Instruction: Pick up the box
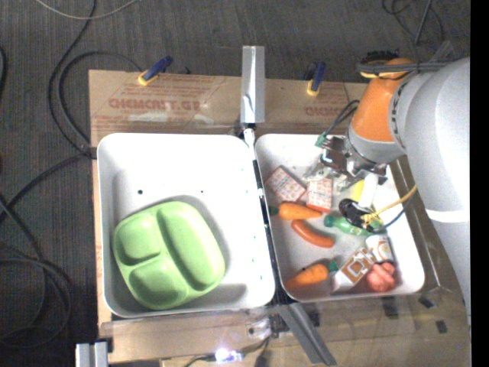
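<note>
The box (pixel 320 194), small with a red-and-white pattern, lies in the right bin (pixel 416 270), in its upper middle, tilted. A second patterned box (pixel 282 183) sits just to its left, nearer the bin's upper left corner. You have the claw (pixel 341 168) just above and right of the box, low in the bin's upper part; whether it touches the box you cannot tell, and its opening cannot be read from this angle. The grey arm (pixel 443 136) with its orange band (pixel 376 121) enters from the right edge of the frame.

Below the box: an orange carrot (pixel 296 212), a red sausage (pixel 312 234), a green-handled item (pixel 345 224) beside yellow cable. Lower in the bin: another carrot (pixel 312 275), a brown-and-white carton (pixel 359 264), a pink toy (pixel 382 277).

The left bin (pixel 153 155) holds a green divided plate (pixel 169 253) in its lower part. Both bins rest on the cardboard-covered surface (pixel 176 102), clamped at the top of the frame.
</note>
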You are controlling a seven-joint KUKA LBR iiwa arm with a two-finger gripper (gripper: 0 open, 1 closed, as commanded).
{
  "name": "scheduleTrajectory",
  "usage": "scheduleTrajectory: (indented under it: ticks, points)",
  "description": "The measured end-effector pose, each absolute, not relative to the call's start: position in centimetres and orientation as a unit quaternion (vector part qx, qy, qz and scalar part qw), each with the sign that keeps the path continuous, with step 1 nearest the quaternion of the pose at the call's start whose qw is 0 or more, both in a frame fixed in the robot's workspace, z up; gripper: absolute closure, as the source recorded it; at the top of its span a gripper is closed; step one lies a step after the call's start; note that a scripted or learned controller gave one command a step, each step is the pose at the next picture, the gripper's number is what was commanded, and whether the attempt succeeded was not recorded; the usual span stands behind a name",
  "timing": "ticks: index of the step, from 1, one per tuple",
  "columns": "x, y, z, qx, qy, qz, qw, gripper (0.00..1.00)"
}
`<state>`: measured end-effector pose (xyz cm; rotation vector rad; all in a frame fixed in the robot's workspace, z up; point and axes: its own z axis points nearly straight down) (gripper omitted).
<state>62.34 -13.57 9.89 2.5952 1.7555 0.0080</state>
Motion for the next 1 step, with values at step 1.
scheduleTrajectory:
  ticks: [1]
  points:
    - [65.2, -11.12, 20.29, 0.815, 0.58, -0.0018, 0.0, 1.0]
